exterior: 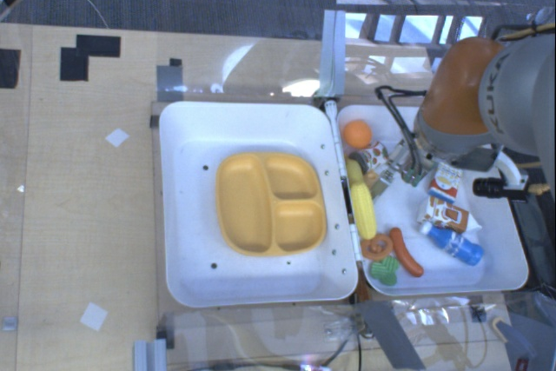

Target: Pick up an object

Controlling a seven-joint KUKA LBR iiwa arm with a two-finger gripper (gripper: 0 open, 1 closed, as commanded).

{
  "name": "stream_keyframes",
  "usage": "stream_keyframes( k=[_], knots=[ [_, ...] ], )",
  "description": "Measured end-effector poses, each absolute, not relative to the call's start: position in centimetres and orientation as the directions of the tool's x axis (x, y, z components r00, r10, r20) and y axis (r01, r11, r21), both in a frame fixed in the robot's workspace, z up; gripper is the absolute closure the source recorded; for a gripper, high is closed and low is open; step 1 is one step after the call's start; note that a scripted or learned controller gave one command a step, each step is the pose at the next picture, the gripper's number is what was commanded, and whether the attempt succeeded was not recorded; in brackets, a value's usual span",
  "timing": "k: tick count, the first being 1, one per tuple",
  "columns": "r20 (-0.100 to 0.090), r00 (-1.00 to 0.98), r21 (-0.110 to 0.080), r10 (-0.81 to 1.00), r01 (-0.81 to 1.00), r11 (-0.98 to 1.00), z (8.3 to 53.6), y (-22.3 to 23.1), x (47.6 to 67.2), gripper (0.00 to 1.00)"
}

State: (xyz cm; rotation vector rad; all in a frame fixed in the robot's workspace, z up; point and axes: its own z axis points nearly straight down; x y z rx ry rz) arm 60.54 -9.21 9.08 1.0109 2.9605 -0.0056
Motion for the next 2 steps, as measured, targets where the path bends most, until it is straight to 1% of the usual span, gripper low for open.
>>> stream_keyframes(
  k=[1,2],
  knots=[
    [-0.007,-0.554,0.007,0.832,0.832,0.554,8.9,-9.1,64.0,0.00],
    [0.003,-0.373,-0.003,0.928,0.928,0.373,8.7,-9.4,66.9,0.00]
  ],
)
